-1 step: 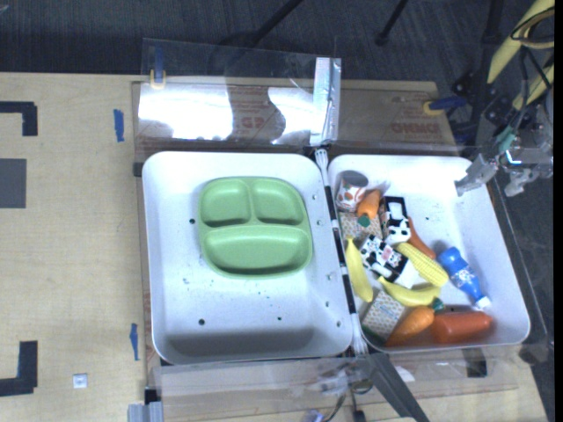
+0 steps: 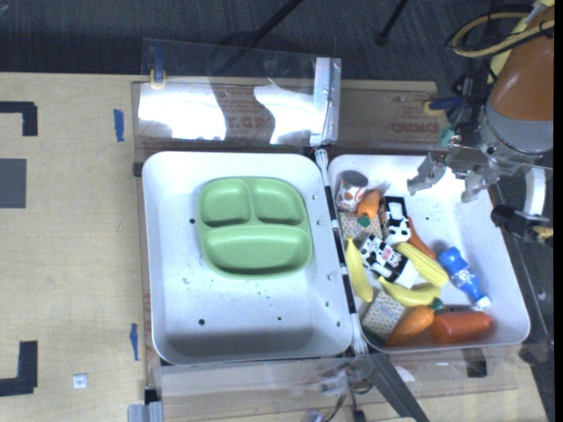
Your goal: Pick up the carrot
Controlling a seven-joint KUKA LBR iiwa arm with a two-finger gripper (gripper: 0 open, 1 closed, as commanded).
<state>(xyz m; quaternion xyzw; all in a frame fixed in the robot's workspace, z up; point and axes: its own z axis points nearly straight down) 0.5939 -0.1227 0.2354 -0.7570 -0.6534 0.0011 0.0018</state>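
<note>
While the two-finger metal gripper [image 2: 449, 178] hangs over the back of the right-hand shallow white bin [image 2: 508, 275], its fingers spread apart with nothing between them, the job looks to be at the approach stage. As I read it, the carrot is the tapered orange plastic piece [image 2: 411, 325] lying at the bin's front edge, touching a red sausage-shaped toy [image 2: 460, 324] and just under a yellow toy banana [image 2: 406, 290]. Reaching it means travelling well forward across the clutter, then descending with the fingers straddling its narrow body. A smaller orange piece [image 2: 369, 203] near the back could be mistaken for it.
</note>
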